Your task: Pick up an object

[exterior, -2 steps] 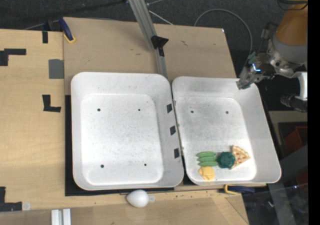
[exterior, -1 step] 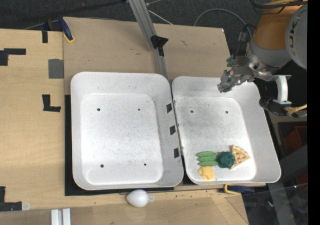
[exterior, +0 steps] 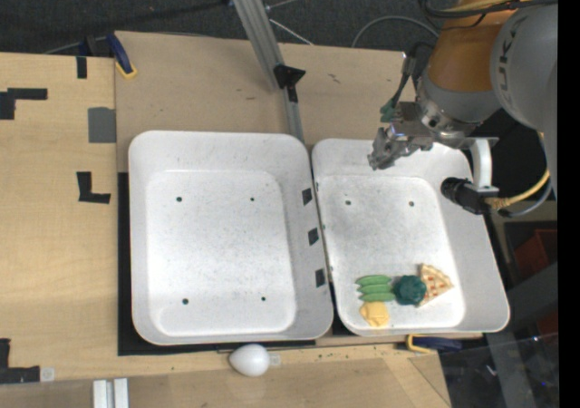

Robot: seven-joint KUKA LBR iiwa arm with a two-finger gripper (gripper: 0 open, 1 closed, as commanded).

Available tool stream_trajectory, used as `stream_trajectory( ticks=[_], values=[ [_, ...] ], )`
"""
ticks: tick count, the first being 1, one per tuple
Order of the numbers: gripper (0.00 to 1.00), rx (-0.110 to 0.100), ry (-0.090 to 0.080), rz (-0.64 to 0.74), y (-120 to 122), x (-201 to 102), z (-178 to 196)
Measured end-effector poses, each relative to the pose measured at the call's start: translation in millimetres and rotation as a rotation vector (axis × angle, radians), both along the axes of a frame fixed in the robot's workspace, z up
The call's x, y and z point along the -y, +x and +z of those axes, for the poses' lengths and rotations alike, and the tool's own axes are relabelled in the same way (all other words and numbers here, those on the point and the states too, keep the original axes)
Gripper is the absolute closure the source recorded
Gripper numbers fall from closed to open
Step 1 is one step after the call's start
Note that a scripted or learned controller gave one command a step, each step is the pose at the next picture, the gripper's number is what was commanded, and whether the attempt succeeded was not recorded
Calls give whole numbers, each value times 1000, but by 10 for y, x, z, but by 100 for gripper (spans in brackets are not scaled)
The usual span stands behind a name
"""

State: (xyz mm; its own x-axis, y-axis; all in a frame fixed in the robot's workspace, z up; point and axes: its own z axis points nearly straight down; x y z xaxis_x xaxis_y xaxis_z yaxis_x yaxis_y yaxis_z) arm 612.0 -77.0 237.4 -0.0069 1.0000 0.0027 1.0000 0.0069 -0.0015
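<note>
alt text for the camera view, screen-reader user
The arm's gripper hangs over the far edge of the right bin, away from a cluster of small toys at its near end. A white egg-shaped object lies on the bench in front of the left bin.

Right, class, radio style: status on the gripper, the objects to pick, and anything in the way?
Gripper over right bin's far rim, holding nothing seen. Toy cluster at that bin's near end, untouched. Path between clear.

Gripper (exterior: 384, 157) hangs over right bin's (exterior: 471, 216) far rim.
</note>
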Motion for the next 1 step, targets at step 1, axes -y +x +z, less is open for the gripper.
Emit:
stream_trajectory(
  ticks=[1],
  values=[
    [100,-2,-1,0,-76,-604,-104]
  ],
)
